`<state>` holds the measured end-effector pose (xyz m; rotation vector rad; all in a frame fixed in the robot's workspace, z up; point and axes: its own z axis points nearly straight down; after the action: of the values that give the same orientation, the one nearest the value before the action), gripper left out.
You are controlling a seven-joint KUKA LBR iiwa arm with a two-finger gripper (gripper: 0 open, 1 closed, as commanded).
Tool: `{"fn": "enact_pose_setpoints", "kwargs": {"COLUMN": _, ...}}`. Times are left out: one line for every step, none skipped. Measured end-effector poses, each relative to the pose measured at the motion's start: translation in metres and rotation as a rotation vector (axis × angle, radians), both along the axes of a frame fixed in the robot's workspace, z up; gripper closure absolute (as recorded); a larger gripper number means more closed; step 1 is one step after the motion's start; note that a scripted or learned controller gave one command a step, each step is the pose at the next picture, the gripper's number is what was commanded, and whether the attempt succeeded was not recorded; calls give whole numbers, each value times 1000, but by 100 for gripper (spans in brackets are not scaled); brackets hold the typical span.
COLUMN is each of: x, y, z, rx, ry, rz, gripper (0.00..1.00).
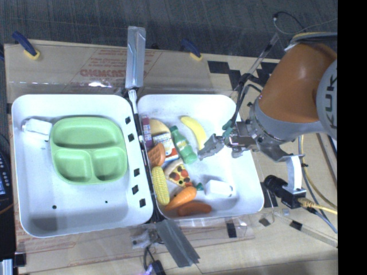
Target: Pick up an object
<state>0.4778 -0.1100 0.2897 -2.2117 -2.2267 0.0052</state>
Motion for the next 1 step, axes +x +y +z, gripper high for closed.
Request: {"fn": "enact_pose_setpoints", "kwargs": {"x": 99, "y": -32, "z": -119, "rx": 0, "ry": 4, "rz": -20, "gripper": 0}}
